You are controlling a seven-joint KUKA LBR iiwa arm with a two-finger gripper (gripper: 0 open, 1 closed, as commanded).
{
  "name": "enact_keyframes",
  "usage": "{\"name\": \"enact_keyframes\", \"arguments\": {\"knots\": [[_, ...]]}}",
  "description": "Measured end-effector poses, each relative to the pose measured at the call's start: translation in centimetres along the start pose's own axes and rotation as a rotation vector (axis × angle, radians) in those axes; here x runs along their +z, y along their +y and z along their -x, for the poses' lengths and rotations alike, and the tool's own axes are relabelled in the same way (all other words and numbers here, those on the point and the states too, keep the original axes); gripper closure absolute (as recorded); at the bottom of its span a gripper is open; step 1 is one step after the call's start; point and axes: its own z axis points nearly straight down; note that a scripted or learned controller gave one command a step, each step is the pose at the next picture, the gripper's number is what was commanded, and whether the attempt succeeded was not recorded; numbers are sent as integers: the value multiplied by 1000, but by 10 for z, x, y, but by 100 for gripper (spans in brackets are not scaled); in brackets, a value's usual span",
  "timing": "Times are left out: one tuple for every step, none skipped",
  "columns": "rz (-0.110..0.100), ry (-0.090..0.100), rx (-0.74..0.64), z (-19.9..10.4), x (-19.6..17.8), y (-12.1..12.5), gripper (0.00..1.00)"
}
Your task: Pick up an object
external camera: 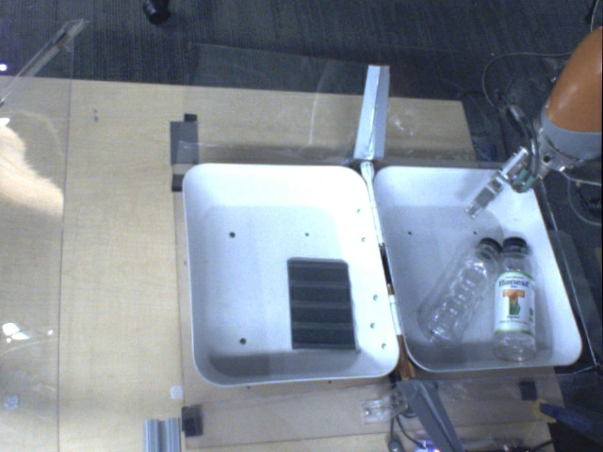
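Note:
A black ribbed rectangular pad (320, 302) lies flat in the left bin (217, 252), toward its front. Two clear plastic bottles with dark caps lie side by side in the right bin (415, 215). One is crinkled and unlabelled (459, 292); the other carries a white label (514, 299). My gripper (482, 199) hangs over the right bin's far right corner, slanting down and left from the wrist. It is above and behind the bottle caps and apart from them.
A metal post (373, 111) rises at the back between the two bins. Cables and dark fittings (509, 92) lie behind the right bin. The wooden bench (104, 252) stretches to the left of the bins.

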Motion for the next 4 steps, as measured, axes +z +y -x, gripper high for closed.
{"name": "enact_keyframes", "arguments": {"knots": [[-1, 1, -16, -15, -20, -12, 0], [-1, 1, -60, -25, 9, -28, 0], [-1, 0, -66, 1, 62, 1, 0], [-1, 1, -125, -31, 18, -36, 0]]}}
